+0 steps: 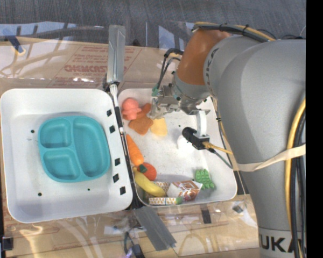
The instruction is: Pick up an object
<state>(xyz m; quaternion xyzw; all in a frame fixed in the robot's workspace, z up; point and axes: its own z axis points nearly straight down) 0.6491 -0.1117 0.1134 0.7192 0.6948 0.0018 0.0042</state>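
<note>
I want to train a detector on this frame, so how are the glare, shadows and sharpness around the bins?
Camera view: bright glare streaks run across the clear sheet over the cardboard; the left bin is evenly lit, with soft shadow beside the teal tray; the arm shades part of the right bin; the toys look slightly soft, not crisp.
</note>
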